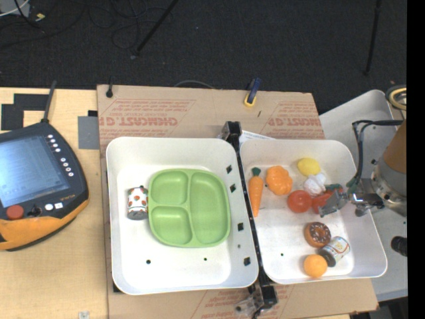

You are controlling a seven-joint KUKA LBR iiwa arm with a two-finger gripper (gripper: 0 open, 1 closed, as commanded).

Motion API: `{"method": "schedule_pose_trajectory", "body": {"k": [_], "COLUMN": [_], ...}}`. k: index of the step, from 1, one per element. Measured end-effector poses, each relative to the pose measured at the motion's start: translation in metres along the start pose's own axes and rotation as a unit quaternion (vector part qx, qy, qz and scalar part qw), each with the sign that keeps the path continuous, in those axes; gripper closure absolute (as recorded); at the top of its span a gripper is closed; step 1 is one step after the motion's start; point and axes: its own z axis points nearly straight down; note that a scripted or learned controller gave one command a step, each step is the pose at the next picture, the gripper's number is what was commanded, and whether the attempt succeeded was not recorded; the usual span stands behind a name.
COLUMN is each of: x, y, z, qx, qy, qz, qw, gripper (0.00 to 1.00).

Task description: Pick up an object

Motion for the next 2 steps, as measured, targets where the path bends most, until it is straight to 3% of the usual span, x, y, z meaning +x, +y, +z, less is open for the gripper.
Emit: {"method": "schedule_pose_trajectory", "body": {"k": [1,2], "x": [0.005,0.007], "y": [-0.005,-0.004], "z": [0.063,0.082], "qx": [0.001,-0.002], "qy": [0.001,-0.001], "qz": [0.0,0.0], "qw": [1.0,1.0], "gripper": [0.0,0.0]}}
